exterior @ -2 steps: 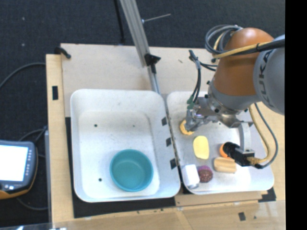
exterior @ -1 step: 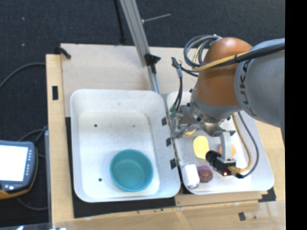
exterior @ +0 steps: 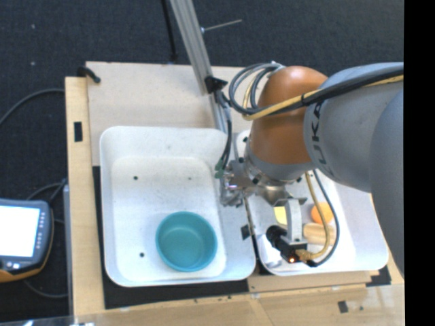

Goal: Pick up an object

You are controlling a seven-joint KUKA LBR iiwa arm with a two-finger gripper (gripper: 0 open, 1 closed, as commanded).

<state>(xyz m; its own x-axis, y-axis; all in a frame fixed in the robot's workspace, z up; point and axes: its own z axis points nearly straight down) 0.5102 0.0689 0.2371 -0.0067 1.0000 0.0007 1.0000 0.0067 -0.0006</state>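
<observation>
— Two white bins sit side by side on the bench, as we see it. What lies in the left bin?
— We find one teal bowl there, upright, in its near right part, close to the wall next to the other bin.
— And the right bin?
— The arm hangs over most of it. Past the arm, toward the right, we make out an orange piece and a tan piece just nearer than it; we cannot tell whether they touch.
— What of the gripper?
— It sits low over the right bin's left part, under the wrist, well apart from the bowl. We cannot tell how far open it is, nor whether it has hold of anything.
</observation>
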